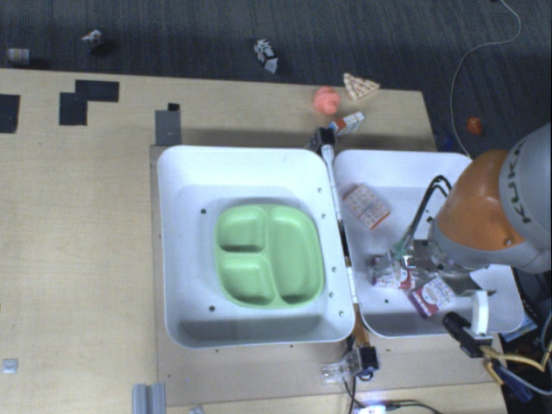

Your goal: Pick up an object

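Grey and orange, the robot arm (492,214) looms in from the right over the right-hand shallow white bin (405,166), its bulk covering that bin's right half. Below the orange band the end effector (412,270) sits low among the clutter; from this angle I cannot tell how it is set or whether it has anything.

Just beside it lie a crumpled silver-and-red foil wrapper (388,272) and a small red-and-white packet (431,294), touching or nearly so, in the bin's lower middle. A flat pink-and-white checked packet (366,205) lies apart from them in the upper left of the same bin, its long axis slanting from upper left to lower right, with bare white floor around it.

In the left-hand shallow white bin (185,231) rests a pale green 3-compartment plastic tray (267,253), centred, clear of every wall.

On the light wooden tabletop (78,257), above the bins, sit a pink ball (327,101) and a tan wedge-shaped toy (360,86).
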`<state>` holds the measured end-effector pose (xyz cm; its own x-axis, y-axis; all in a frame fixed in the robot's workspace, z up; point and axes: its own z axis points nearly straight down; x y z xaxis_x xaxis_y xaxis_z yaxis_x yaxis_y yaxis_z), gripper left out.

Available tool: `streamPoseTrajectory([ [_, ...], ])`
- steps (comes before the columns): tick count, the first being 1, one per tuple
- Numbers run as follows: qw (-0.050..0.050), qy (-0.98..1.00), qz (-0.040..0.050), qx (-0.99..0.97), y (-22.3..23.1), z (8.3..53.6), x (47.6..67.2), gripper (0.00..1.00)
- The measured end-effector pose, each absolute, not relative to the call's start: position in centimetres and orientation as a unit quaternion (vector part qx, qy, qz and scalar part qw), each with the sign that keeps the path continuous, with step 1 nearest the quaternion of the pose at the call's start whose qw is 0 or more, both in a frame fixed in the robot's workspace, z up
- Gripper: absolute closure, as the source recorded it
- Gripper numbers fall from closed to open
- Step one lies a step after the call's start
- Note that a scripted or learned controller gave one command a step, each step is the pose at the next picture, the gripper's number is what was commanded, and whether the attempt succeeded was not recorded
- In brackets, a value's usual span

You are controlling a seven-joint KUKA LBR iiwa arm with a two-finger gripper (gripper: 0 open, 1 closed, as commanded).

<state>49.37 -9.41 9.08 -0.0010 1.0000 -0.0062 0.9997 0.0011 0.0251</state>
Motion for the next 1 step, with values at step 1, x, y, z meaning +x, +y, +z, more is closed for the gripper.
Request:
streamPoseTrajectory([
  [1,0.014,0.708,0.0095,0.706,-9.36,10.33,49.67,1.0],
])
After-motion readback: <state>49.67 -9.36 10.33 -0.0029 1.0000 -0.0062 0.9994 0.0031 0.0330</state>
